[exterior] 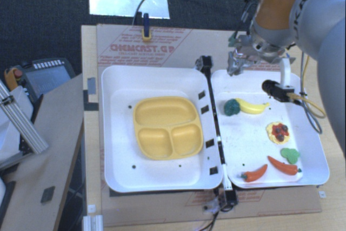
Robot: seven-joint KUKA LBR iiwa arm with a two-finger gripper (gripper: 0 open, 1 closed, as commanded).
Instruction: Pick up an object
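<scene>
- Camera view: two shallow white bins sit side by side on the surface; the left bin (116, 116) carries a yellow divided tray (165, 127) lying flat near its middle, probably kept there as a drop-off place.
- The right bin (243, 138) carries the candidate objects, all small toy foods scattered apart so each could be gripped alone: a green broccoli piece (232, 107) touching the end of a yellow banana (253, 107), a round pizza-like disc (279, 132), a green leafy piece (291, 155), and two orange-red carrots or peppers, one (283, 165) near the leafy piece and one (254, 173) by the near rim.
- The arm (303, 8) reaches in from the right, its orange band above the wrist, with the tool (235, 67) hanging over the far left corner of the right bin, clear of every object.
- Whether the tool is wide or narrow I cannot tell; it is small and dark against the bin wall. Nothing appears to be held by it.
- The nearest objects, broccoli and banana, lie below it toward the near side; the pick looks not yet begun.
</scene>
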